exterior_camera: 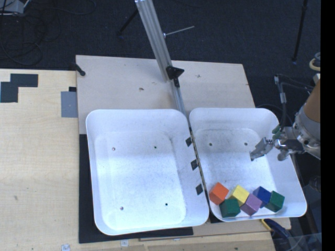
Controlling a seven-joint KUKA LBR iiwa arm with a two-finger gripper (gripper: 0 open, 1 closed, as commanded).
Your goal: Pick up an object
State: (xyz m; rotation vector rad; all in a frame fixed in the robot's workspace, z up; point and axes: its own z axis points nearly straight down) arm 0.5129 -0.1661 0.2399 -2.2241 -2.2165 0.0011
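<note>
**Pick not yet made: gripper above right bin, blocks untouched at near edge**

Status. The gripper [266,148] hangs over the right side of the right bin [230,120], reaching in from the right. One finger [258,151] points left and down toward the bin floor. Nothing is visible between the fingers. Whether they stand wide or narrow cannot be told from this angle, since the wrist hardware masks most of them.

Task objects. Six small blocks lie bunched along the near wall of the right bin: an orange block [219,192], a yellow block [241,194], a dark green block [229,208], a purple block [252,204], a blue block [261,195] and a green block [275,201]. All rest on the bin floor. The gripper is farther back in the bin than the cluster and apart from it.

Assessment. In my judgement the task stands at the approach stage; descent, closure and lift all remain.

Surroundings. The left bin [137,167] sits just beside the right one, joined by black clips [193,164] along the shared edge. A slanted aluminium strut [156,41] rises at the far side.

Obstructions. The blocks touch or nearly touch one another and crowd the near wall, leaving little finger room. The green block at the right end and the orange one at the left look the most exposed.
</note>
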